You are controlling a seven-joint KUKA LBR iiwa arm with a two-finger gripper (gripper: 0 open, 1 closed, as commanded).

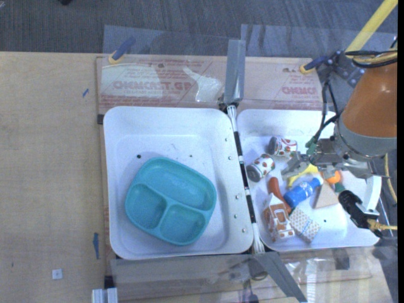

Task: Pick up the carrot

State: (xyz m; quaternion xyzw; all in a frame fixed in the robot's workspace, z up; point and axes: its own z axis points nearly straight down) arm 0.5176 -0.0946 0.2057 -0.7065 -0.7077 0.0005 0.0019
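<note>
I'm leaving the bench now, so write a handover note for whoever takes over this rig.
Gripper: low over the right bin, among the clutter; its fingers are too hard to read from this view.
Carrot: lying in the right bin, left of the blue bottle and above the small carton. Nothing shows it gripped.
Left bin: holds the teal divided plate.
Done: arm has reached into the right bin.
Left: close on the carrot and lift it clear.
</note>
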